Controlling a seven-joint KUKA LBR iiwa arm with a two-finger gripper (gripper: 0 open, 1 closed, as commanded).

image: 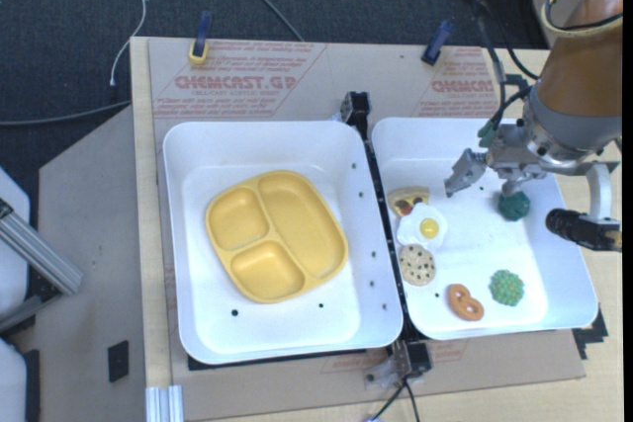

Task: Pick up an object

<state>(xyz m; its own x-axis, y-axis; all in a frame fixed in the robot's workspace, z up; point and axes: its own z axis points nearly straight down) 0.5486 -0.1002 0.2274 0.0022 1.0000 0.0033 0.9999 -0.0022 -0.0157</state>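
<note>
Camera view: you've got the arm coming in at the upper right of the frame, with the gripper over the upper half of the right bin.

Jaws look spread apart. One finger points left and down over bare bin floor; the other side sits right above a dark green object. Nothing is visible between the fingers, so no grip. You can't tell from this angle whether the right finger touches the green object or just hangs over it.

Pick candidates, all in the right bin:
- dark green object, mid-right, directly under the gripper's right side
- light green broccoli-like piece, lower right, well apart from the gripper
- pretzel, lower centre, near the broccoli piece
- cookie, along the left wall
- fried egg, just above the cookie, touching or nearly so
- small yellow slice with red spots, just above the egg

The egg, cookie and slice are stacked in a column close to the bin's left wall; that wall is the nearest obstacle for them.

Left bin, centre of the frame, holds a yellow three-compartment tray. A black cylindrical part sticks out at the right edge over the right bin's rim.
</note>
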